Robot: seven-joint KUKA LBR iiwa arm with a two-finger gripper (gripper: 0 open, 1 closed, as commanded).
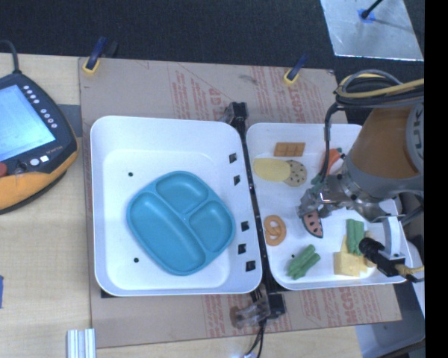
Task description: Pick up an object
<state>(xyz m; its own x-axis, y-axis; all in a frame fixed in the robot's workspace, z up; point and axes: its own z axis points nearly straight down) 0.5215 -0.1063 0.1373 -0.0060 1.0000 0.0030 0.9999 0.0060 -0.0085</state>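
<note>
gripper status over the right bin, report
Gripper low in right white bin, beside red watermelon slice toy; nothing seen held. Brown pretzel toy and green bean toy close by.

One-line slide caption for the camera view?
Pincer over the watermelon slice in the right bin; blue tray in the left.

Divided plate (181, 221): light blue. Bins (108, 155): white. Pretzel (275, 230): orange-brown. Watermelon slice (313, 223): red, dark seeds, green rind. Bean pods (303, 262): green. Cheese wedge (349, 263): pale yellow. Cracker (289, 150): tan. Table (37, 274): pale wood grain.
</note>
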